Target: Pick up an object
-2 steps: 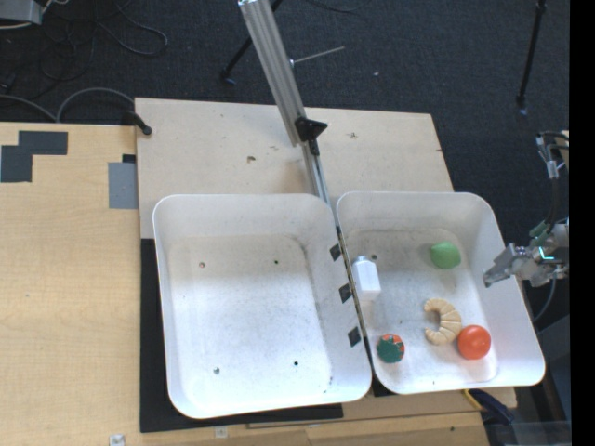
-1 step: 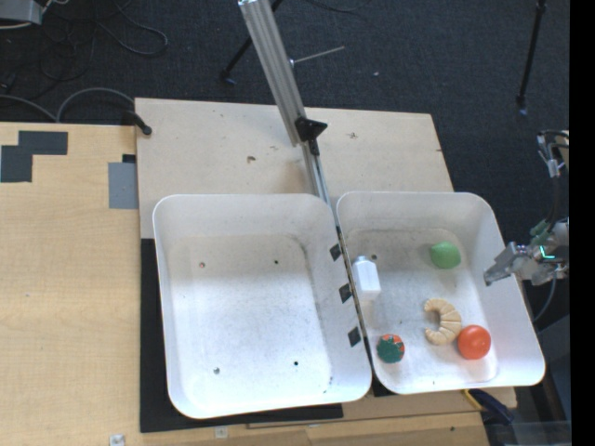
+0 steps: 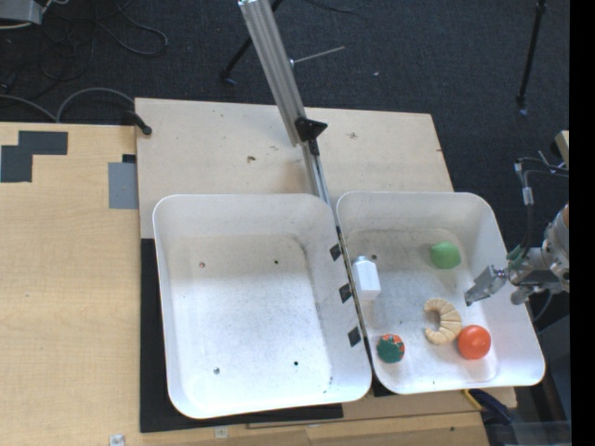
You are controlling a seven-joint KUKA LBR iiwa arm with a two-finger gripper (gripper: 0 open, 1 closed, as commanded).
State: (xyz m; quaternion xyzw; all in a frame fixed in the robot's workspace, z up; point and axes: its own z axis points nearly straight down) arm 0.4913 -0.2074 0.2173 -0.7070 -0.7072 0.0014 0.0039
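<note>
The right bin [image 3: 483,214] holds several small objects: a green ball [image 3: 445,255], a white block [image 3: 366,275], a tan curved ridged piece [image 3: 442,321], a red-orange ball [image 3: 474,342] and a small green-and-red ball [image 3: 390,348]. My gripper [image 3: 495,294] hangs at the right bin's right rim, above and to the right of the tan piece and the red-orange ball. Its fingers are spread open and hold nothing. One grey finger [image 3: 479,286] points down-left into the bin.
The left bin [image 3: 167,249] sits beside the right one, sharing a divider with black clips [image 3: 344,291]. A slanted aluminium rail [image 3: 279,72] rises from the back of the divider. Wooden bench surface lies to the left and behind.
</note>
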